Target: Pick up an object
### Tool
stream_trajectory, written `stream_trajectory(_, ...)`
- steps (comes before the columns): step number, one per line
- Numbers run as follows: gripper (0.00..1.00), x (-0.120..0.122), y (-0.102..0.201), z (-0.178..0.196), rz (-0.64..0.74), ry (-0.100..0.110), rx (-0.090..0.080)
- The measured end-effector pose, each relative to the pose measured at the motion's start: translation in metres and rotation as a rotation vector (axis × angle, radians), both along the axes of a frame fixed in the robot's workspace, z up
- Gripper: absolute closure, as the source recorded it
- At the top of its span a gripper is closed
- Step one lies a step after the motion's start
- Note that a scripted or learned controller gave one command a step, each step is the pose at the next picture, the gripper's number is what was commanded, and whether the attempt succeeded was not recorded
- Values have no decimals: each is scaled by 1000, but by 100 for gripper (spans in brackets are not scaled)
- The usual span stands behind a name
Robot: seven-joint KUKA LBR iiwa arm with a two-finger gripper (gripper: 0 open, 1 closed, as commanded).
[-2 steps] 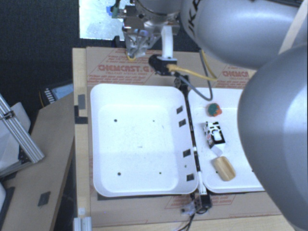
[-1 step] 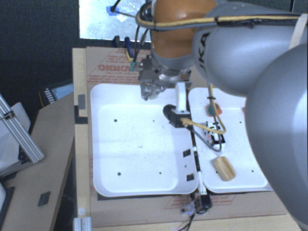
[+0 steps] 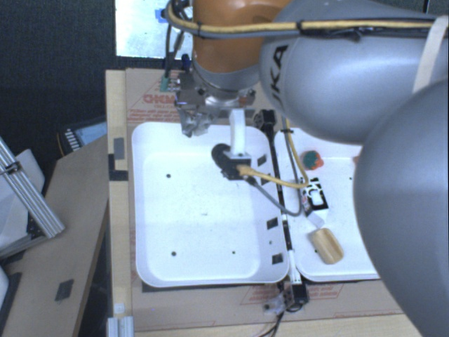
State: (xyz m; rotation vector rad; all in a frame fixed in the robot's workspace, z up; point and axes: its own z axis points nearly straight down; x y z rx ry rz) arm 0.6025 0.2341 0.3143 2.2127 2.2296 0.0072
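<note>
1. Over the left bin's (image 3: 196, 216) far rim I am hovering my tool (image 3: 193, 123); clenched or released, I cannot tell.
2. Pickup is looking undone: tan cylinder (image 3: 326, 245) and orange piece (image 3: 311, 160) are lying in the right bin (image 3: 338, 209).

A single fixed camera looks down at a slant from above the near edge of the brown cardboard-topped desk (image 3: 119, 209), facing its far edge. The shallow white plastic left bin (image 3: 196, 216) sits whole in mid-frame. The matching right bin (image 3: 333, 195) is partly covered by the grey-and-orange robot arm (image 3: 365, 69), looming close to the lens from the right.
</note>
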Motion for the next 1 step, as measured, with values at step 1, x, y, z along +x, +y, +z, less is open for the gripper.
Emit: stream_trajectory(1, 100, 28, 1, 113, -2, -11, 2)
